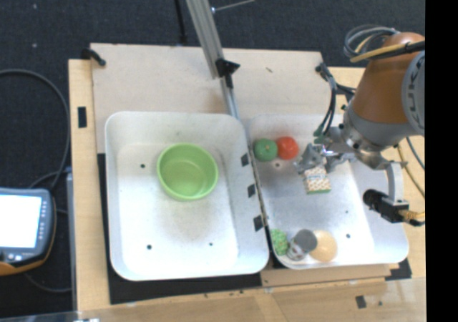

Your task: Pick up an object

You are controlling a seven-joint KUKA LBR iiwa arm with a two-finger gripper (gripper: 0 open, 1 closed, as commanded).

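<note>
Camera view: it looks down at a slant on two white bins side by side; the arm comes in from the right over the right bin (372, 231).
Gripper: the gripper (315, 163) is low over the right bin, with a small patterned block (318, 182) directly under its tip, touching it or nearly so.
Gripper state: I cannot tell it; the metal parts at the tip are too small and cluttered to read.
Task's thing: the likely target is the patterned block, in the upper middle of the right bin, well apart from the other pieces.
Other things, right bin: a green ball (265, 149) and a red ball (288, 147) lie side by side near the far left corner; at the near edge lie a grey round object (304, 240), a pale yellow ball (323, 247) and a small green piece (279, 242), close together.
Left bin: the left bin (136, 242) holds a green bowl (187, 171).
Step in hand: in my judgement this is the grasp itself, or the moment just around it; whether the block is truly held is not clear.
Next move: it calls for a firm closing on the block and then a straight lift, slow enough to see if the block comes up with the tip.
</note>
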